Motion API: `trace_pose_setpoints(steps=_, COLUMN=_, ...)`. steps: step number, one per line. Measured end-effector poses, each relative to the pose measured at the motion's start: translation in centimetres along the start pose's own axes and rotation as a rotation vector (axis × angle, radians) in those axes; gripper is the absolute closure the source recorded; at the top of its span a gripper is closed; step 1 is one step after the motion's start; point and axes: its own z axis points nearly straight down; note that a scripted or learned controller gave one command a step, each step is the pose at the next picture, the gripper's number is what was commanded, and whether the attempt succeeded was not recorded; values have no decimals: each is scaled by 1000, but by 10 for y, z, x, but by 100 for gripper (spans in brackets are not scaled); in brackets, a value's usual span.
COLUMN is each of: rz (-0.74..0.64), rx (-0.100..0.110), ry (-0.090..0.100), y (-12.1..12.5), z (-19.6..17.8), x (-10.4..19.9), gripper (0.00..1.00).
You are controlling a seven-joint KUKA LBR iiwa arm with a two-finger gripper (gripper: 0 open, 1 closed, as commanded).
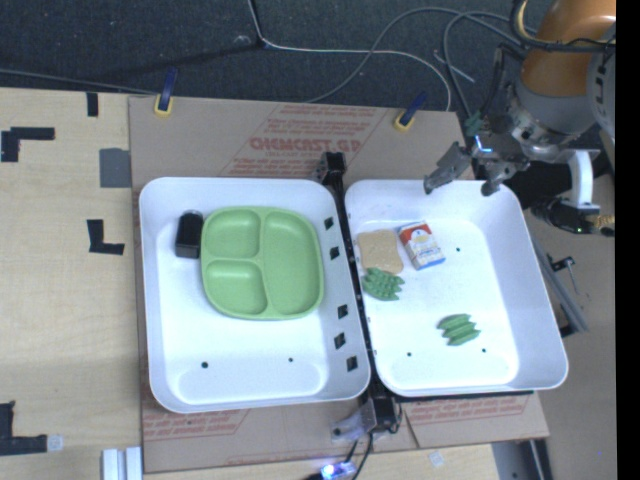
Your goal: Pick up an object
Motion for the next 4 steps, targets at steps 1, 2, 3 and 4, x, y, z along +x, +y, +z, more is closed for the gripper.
trace_pose_setpoints(steps=1, rz=-3, rx=-12, ry=-2, y=2, z=-8, x=0, gripper=0)
trace_pose_setpoints(steps=2, rz=-4, rx=-9, ry=-2, y=10, z=42, x=6, gripper=0)
trace_pose_setpoints(steps=3, rz=-2, rx=-6, ry=-2, y=7, z=107, x=7, gripper=0)
trace_pose_setpoints(steps=4, rz=-2, rx=-7, ry=-2, y=7, z=155, x=-1, gripper=0)
